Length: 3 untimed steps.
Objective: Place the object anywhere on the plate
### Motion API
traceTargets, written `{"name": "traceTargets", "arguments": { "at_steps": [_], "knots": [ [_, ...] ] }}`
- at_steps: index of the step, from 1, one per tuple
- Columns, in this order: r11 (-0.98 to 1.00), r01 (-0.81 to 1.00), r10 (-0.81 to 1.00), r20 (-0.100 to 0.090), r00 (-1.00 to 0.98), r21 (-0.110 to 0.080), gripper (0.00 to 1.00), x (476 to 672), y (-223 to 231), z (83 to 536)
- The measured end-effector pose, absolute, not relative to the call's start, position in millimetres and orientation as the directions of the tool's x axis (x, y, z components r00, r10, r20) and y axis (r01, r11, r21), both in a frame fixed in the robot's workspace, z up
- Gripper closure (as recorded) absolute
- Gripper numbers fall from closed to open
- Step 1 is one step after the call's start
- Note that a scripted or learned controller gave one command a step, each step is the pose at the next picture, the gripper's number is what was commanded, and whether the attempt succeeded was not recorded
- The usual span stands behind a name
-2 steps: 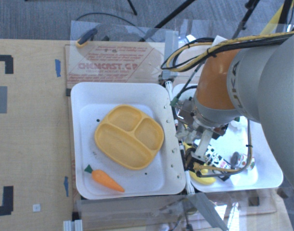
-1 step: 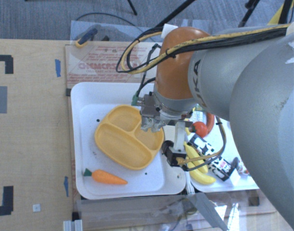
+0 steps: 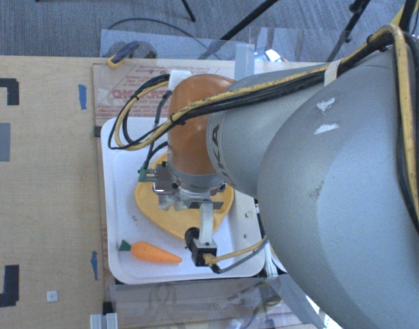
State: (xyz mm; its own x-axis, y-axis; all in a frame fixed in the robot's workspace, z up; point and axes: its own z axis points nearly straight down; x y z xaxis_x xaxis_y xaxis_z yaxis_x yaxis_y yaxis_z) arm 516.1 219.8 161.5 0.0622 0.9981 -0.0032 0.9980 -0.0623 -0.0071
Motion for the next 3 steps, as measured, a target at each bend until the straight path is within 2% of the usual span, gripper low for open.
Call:
{"name": "traceTargets", "arguments": {
  "at_steps": [1,2,3],
  "knots": [
    [0.137,0.991,0.991,-0.002,-0.137,-0.002,1.0,547.6,225.2,208.5],
    [0.14,0.99,0.99,-0.004,-0.14,-0.004,1.0,548.1,226.3,215.2],
    [0.14,0.99,0.99,-0.005,-0.14,-0.005,0.0,548.0,226.4,215.1]
  ]
}}
